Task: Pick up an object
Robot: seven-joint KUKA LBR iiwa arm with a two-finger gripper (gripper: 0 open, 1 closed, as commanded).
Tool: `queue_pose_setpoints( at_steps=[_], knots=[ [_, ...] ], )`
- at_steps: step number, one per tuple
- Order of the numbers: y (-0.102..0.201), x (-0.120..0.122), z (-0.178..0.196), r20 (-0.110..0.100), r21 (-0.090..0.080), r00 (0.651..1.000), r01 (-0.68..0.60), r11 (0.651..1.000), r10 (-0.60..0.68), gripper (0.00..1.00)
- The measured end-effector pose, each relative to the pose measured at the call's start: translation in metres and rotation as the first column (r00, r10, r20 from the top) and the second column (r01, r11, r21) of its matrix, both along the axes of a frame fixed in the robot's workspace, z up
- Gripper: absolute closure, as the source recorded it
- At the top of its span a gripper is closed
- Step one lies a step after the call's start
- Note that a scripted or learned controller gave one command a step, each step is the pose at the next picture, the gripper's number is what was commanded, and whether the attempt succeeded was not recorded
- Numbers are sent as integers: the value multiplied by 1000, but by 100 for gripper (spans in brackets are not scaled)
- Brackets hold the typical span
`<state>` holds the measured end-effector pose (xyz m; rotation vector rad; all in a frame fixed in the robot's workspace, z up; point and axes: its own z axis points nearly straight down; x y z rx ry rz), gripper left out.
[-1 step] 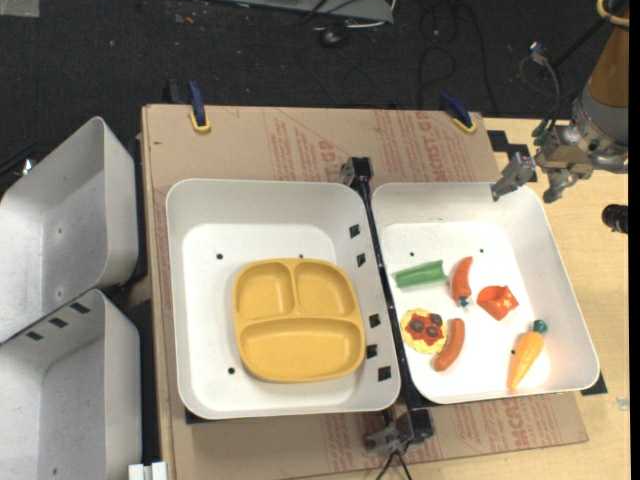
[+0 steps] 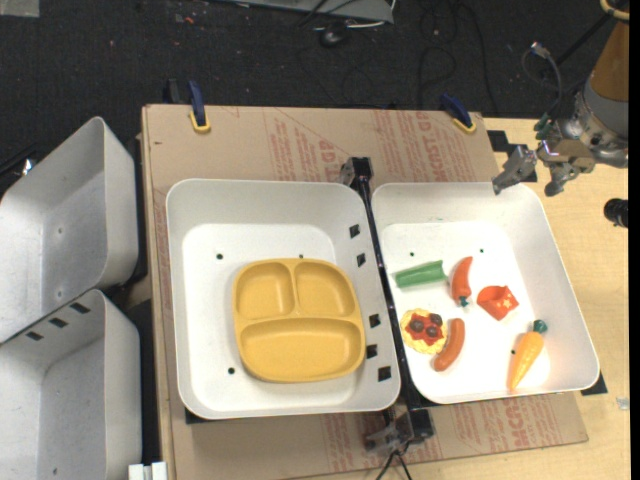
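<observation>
In right bin [image 2: 560, 258]: carrot [image 2: 524, 357] long axis near-vertical, green tip up-right; claw [image 2: 535, 171] spread, nothing held.

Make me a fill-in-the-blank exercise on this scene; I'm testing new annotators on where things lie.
1. The yellow divided plastic plate lies in the ____ white bin.
2. The orange toy carrot lies in the ____ white bin.
3. The plate has ____ compartments.
4. The gripper hangs above the right bin's ____ corner, with its fingers apart and nothing between them.

Missing words: left; right; three; far right
</observation>
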<state>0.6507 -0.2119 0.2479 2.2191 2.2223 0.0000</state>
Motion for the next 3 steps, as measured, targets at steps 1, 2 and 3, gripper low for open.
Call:
queue_pose_setpoints(
  at_steps=[1,2,3],
  knots=[
    [2,1,-43,-4,1,1000,-1,1000,1,0],
    [3,7,-105,-6,2,1000,-2,1000,2,0],
    [4,6,-159,-5,2,1000,-2,1000,2,0]
  ],
)
